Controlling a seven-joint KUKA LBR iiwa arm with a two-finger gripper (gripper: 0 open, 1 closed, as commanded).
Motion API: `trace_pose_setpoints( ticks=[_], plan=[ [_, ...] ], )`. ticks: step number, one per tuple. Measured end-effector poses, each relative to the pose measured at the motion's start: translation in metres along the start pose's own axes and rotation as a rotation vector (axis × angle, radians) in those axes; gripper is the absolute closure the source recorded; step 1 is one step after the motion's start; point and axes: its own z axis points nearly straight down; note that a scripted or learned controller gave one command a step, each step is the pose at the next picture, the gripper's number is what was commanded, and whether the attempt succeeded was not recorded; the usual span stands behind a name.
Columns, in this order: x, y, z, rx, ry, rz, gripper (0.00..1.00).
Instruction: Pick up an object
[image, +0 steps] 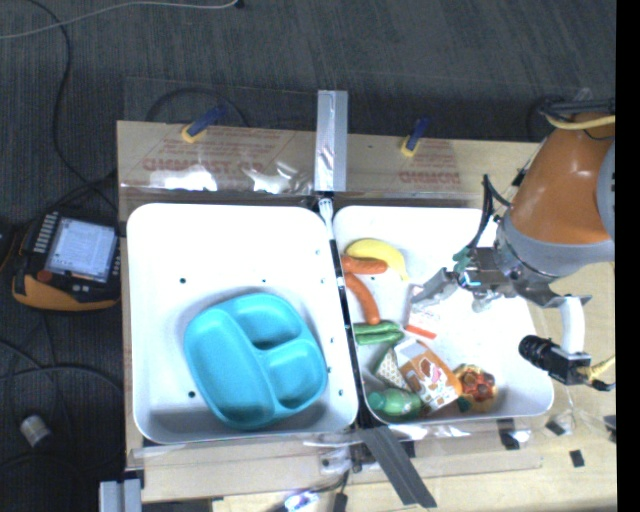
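The right bin (520, 400) holds several toy foods. A yellow banana (380, 253) and an orange sausage (362, 293) lie at its left, near the divider. Below them are a green pepper (378, 332), a small printed carton (428, 376), a green vegetable (393, 403) and a red-orange fruit piece (478, 386). My gripper (440, 287) hangs over the middle of this bin, right of the banana and above a small red strip (421, 331). Nothing shows in its grasp.
A blue divided plate (252, 357) lies in the left bin (160, 260). The arm's orange band (565, 185) and grey wrist cover the right bin's right side. A black camera part (545, 353) sticks out near the bin's right rim.
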Motion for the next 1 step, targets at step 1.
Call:
trace_pose_setpoints(
  ticks=[1],
  plan=[
    [-0.0251,0.0185,0.0664,0.001,-0.001,-0.003,0.0]
  ],
)
